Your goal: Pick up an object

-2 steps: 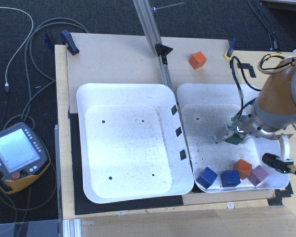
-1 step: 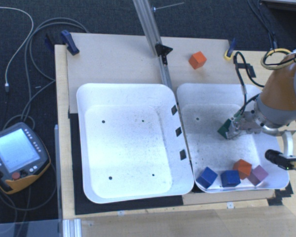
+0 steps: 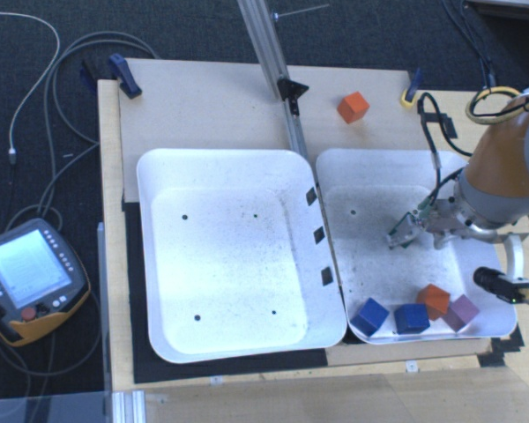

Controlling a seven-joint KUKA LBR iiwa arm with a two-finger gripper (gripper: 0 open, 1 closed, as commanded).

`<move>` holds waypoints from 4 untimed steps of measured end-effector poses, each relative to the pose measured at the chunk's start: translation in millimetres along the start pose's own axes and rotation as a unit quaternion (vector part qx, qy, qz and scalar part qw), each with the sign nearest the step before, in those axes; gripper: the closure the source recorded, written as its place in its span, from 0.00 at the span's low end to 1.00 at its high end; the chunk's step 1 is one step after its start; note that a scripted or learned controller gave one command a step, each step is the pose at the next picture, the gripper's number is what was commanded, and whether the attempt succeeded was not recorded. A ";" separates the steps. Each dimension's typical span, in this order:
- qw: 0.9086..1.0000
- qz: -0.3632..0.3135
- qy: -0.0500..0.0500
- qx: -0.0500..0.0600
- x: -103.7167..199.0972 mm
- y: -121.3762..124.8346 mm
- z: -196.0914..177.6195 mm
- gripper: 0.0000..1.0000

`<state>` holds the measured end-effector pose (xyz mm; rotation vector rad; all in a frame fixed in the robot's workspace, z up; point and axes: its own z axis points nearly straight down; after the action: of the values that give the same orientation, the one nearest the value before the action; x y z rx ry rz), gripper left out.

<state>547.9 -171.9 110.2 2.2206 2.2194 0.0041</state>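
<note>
No brand, label or legible writing can be made out on any item; the lit screen of the teach pendant [image 3: 28,273], lying on the dark floor to the left of the table [image 3: 203,117], is too small to read.

The gripper [image 3: 404,233] sits over the middle of the right bin [image 3: 361,170], reaching in from the right below the grey arm [image 3: 502,170] with its orange band. Whether the gripper is open or closed cannot be told at this scale. No block is seen in its grasp, and the speckled bin floor directly around it is bare.

Candidate objects lie along the near edge of the right bin, well apart from the gripper:
- a blue block [image 3: 369,316], nearest the left bin;
- a second blue block [image 3: 412,318], just beside it;
- an orange block [image 3: 435,300], touching or nearly touching the second blue block;
- a purple block [image 3: 463,311], furthest right.

A further orange block [image 3: 353,107] rests on the bare table behind the right bin, outside both bins.

The left bin [image 3: 159,174] stands alongside, with three dark clips on the shared edge. An aluminium rail [image 3: 260,29] runs from the top of the view down to the gap between the bins. A blue clamp [image 3: 123,73] grips the far left corner of the table.
</note>
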 end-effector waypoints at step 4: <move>1.000 -0.005 0.003 0.003 144.2 20.6 -91.3 1.00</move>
<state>568.3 -27.8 201.6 2.2150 2.2359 0.0047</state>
